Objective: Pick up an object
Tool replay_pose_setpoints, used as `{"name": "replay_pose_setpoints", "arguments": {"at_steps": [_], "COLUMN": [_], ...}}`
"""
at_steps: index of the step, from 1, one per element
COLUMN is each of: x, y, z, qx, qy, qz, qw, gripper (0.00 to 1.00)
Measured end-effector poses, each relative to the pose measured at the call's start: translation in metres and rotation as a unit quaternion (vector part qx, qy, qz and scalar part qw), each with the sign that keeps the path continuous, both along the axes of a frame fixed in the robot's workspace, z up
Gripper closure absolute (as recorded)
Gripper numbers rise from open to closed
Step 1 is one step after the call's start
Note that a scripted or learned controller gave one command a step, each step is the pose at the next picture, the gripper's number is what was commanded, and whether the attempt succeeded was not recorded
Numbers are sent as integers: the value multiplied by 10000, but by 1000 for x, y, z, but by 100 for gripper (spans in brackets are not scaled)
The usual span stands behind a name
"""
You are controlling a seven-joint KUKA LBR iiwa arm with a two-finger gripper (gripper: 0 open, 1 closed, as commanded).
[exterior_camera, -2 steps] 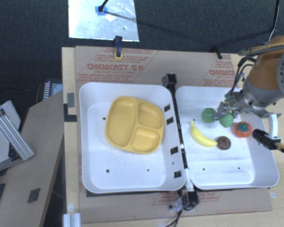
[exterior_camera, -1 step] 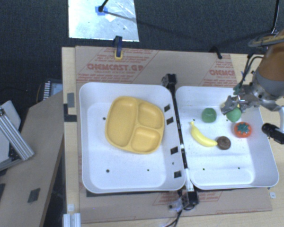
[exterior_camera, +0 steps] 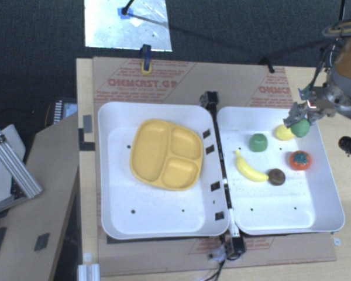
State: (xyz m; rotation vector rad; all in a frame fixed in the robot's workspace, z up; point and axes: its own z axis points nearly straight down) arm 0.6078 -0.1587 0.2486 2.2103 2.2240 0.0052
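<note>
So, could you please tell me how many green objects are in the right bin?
2: a green round object near the bin's middle, and a green object under the gripper beside a yellow item. More may be hidden.

Even, fairly bright overhead light; the two white bins (exterior_camera: pixel 164 230) near overexposure, little surface detail. Shadows soft and short, hugging the yellow tray (exterior_camera: pixel 166 153). Foil sheet (exterior_camera: pixel 127 16) at top shows patchy glare (brightest spot in view). Dark floor goes nearly black. Overall softness, mild grain; arm (exterior_camera: pixel 346 69) at right edge slightly blurred.
</note>
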Motion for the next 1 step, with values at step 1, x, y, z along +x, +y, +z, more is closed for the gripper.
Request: {"name": "replay_pose_setpoints", "arguments": {"at_steps": [1], "x": [1], "y": [0], "z": [8], "qx": [4], "qy": [14], "qz": [0], "qw": [10000], "gripper": [100]}}
